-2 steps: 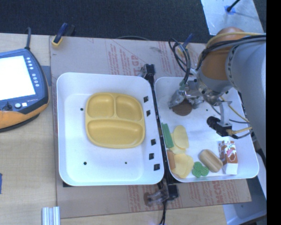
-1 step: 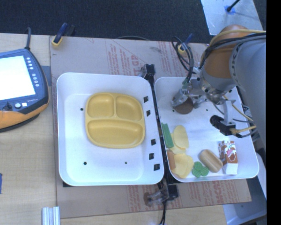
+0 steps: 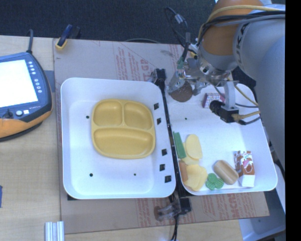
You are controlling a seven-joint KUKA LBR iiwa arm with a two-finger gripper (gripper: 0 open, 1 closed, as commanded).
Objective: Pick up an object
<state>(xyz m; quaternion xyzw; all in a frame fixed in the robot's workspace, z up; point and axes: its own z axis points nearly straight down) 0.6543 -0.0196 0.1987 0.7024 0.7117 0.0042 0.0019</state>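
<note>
**Materials and finish**

We see both bins (image 3: 70,134) in smooth white plastic, slightly glossy. The yellow divided tray (image 3: 123,128) looks matt plastic. The bench top (image 3: 20,185) reads as pale wood grain, with a brown cardboard sheet (image 3: 120,56) under the bins.

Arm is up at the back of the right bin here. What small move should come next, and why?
Probably lower the gripper straight down onto the brown round object beneath it. The gripper hangs over that piece at the back left corner of the right bin, while the other toy foods lie along the front.
</note>
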